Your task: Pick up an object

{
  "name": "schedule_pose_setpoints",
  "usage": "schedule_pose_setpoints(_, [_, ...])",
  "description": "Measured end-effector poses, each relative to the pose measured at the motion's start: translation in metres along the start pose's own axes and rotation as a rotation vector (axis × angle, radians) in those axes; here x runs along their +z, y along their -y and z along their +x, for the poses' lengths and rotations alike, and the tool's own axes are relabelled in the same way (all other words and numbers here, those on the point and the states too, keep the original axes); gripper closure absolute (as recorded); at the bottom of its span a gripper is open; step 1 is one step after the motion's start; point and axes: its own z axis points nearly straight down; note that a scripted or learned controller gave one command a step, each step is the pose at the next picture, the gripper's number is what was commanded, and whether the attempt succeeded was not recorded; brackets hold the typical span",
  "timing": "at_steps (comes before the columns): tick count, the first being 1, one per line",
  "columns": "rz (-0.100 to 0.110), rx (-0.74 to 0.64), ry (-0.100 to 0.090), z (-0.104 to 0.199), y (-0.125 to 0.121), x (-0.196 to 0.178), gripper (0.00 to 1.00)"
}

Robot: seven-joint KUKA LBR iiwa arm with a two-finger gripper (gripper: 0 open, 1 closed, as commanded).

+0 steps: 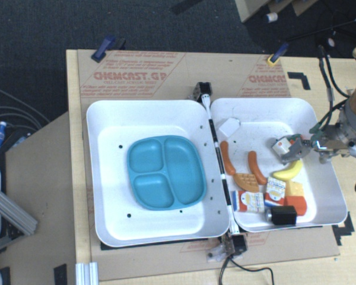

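Clutter fills the right bin (320, 209) at lower right of the frame: two sausages (227, 158), a banana (288, 170), cartons and a black block (283, 217). These look like light, rigid plastic toys, smooth and apt to slip. The banana sits just below the hand (292, 149); pinch it across its narrow middle. I cannot tell the hand's state. The left bin (101, 159) holds a blue divided plate (165, 172).

A sky-blue divided plate (166, 172) sat in the white left bin (107, 120). The white right bin (302, 108) held a yellow banana (289, 170), two orange-red sausages (228, 157), and a black block (283, 216). The table (83, 159) was tan with red lettering.
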Motion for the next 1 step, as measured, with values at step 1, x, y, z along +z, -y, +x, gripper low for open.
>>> schedule_pose_setpoints(1, [0.003,0.001,-0.001,0.0102,-0.0154,0.0985,0.00])
